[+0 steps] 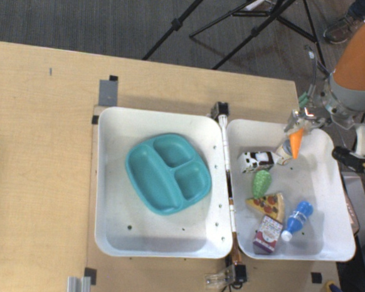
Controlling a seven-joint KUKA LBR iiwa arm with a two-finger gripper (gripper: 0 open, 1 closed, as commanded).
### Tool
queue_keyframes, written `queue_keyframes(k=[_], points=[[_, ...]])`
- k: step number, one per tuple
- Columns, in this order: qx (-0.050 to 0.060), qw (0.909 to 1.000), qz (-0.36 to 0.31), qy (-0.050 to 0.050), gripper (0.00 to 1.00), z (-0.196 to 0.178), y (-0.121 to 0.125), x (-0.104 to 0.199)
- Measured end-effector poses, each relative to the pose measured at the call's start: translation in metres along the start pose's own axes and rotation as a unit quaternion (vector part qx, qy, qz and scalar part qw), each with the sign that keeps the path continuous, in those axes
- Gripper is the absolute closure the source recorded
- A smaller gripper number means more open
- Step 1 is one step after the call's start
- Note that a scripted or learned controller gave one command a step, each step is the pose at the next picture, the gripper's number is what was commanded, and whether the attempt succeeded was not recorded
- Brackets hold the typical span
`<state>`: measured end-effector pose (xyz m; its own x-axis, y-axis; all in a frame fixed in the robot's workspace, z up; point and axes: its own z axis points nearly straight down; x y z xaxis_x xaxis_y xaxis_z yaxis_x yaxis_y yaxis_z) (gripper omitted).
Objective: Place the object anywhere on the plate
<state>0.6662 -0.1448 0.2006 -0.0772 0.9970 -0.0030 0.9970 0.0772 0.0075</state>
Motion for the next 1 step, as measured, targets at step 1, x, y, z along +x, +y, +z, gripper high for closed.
queue_keyframes(k=[1], points=[[0.001, 0.9974, -0.072, 0.002, 1.00, 0.0147, -0.0189, 0.0756]])
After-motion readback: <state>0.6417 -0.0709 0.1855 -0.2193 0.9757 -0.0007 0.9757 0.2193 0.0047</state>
